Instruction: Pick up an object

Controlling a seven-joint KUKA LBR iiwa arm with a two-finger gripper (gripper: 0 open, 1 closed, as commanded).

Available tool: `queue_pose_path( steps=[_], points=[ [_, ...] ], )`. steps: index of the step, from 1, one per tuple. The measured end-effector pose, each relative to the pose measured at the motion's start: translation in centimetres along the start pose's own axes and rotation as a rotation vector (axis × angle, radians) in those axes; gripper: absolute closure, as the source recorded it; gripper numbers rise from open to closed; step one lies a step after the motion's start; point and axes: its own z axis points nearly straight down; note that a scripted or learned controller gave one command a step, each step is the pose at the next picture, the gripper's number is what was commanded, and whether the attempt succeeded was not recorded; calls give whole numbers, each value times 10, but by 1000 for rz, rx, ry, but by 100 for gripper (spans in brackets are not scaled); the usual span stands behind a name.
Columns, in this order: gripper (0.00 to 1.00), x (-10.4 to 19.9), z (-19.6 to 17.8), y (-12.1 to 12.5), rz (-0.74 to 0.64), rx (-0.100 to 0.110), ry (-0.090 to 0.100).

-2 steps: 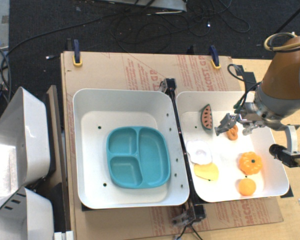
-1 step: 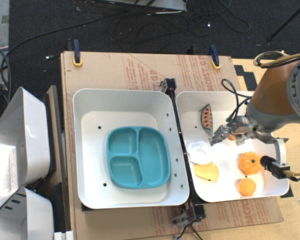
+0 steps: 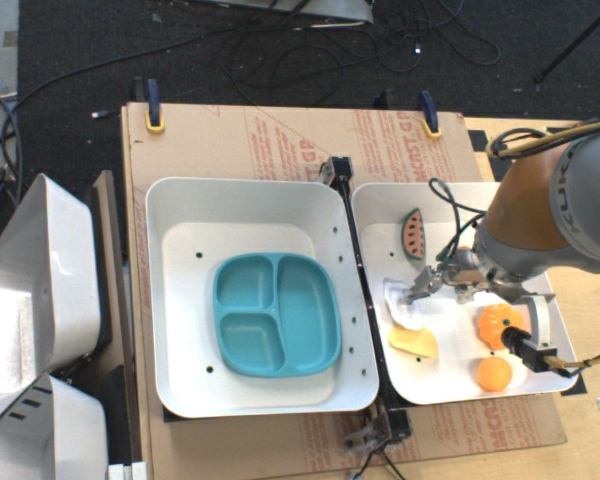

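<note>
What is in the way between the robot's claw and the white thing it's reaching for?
Nothing visible. The gripper is right above the white object near the left side of the right bin. The yellow piece lies just below it, the watermelon slice above, and the two orange balls off to the right.

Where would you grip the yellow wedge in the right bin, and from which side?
Across the yellow wedge's narrower width, coming straight down. It lies flat on the right bin's floor near the left wall, so a side approach looks cramped. The gripper sits just above it in the view.
</note>
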Motion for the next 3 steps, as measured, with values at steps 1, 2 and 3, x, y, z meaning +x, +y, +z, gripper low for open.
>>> queue_pose_path(
  steps=[1, 2, 3],
  points=[
    [100, 0, -14, 2, 0, -5, 0],
    [100, 1, -72, -6, -3, -6, -2],
    [100, 1, -122, -5, -5, -7, -2]
  ],
)
